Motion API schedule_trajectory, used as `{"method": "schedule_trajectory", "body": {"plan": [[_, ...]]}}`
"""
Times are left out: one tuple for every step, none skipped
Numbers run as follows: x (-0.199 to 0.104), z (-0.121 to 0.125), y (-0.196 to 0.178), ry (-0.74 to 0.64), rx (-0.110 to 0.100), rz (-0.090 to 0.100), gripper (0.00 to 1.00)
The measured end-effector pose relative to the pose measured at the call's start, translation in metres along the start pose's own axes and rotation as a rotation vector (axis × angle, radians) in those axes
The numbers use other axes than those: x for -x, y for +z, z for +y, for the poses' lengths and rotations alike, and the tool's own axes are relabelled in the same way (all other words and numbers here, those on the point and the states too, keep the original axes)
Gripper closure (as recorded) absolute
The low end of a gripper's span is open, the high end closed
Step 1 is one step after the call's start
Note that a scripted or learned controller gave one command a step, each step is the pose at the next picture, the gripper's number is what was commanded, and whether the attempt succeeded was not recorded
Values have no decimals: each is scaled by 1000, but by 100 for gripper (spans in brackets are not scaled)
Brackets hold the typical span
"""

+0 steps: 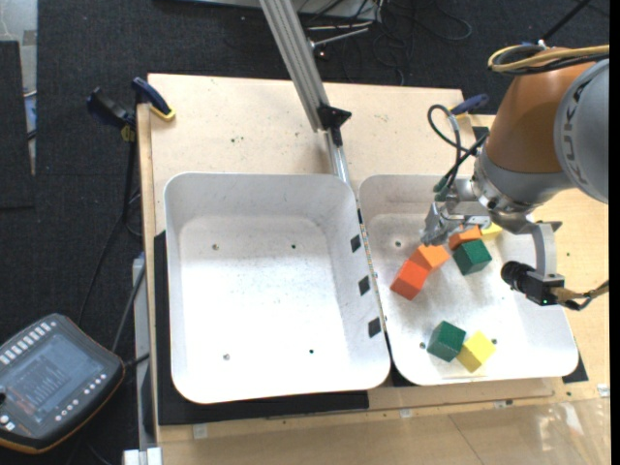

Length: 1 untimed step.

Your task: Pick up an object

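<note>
Claw (438,229) low over R bin (552,356)

Wooden bench (242,114) on dark carpet (77,221).
A grey pendant (48,381) lies at lower left, a metal rail (291,51) slants overhead, and cables (407,27) trail behind.

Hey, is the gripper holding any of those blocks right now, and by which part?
It cannot be told. The gripper is low in the right bin, right above an orange block, but the view does not settle whether anything is gripped.
</note>
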<state>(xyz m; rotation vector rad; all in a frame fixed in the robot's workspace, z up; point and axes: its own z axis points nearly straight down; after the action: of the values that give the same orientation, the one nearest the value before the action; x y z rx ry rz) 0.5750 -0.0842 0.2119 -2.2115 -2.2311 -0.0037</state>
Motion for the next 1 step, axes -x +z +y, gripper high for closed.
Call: {"method": "schedule_trajectory", "body": {"plan": [[-53, 16, 7, 0, 0, 0, 100]]}}
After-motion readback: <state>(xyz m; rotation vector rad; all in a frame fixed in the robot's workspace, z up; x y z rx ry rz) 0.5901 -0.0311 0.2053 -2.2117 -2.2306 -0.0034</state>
